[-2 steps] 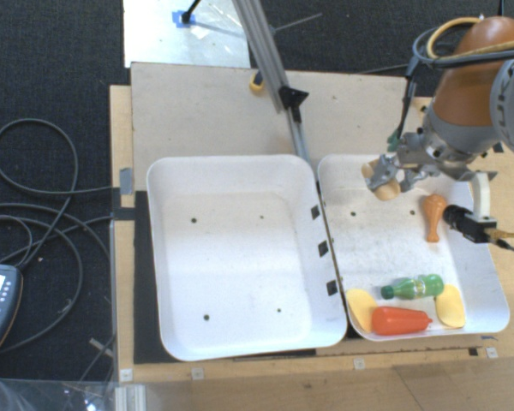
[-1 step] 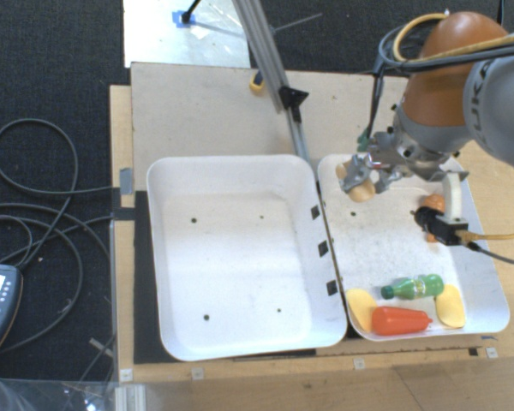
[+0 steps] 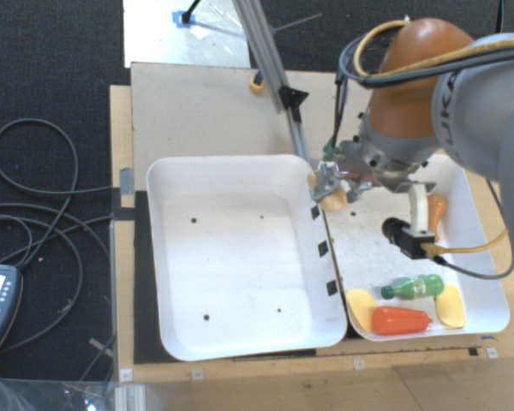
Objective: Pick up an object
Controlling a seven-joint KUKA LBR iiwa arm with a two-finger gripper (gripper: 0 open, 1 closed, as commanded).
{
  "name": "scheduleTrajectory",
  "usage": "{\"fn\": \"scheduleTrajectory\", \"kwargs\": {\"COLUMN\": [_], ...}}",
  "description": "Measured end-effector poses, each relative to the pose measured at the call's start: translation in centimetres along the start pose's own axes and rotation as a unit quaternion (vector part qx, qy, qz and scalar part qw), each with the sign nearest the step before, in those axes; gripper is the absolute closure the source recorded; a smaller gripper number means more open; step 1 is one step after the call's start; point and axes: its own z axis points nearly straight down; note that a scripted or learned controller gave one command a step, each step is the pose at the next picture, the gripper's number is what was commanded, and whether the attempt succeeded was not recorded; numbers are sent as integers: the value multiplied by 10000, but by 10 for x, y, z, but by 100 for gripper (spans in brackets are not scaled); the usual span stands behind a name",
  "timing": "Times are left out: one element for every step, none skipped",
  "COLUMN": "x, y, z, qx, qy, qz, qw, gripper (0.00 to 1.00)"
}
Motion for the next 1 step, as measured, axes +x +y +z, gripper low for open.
{"fn": "scheduleTrajectory", "kwargs": {"x": [62], "y": [-17], "z": [3], "qx": [3], "qy": [-2], "qz": [-4], "qw": [10000], "gripper": [100]}}
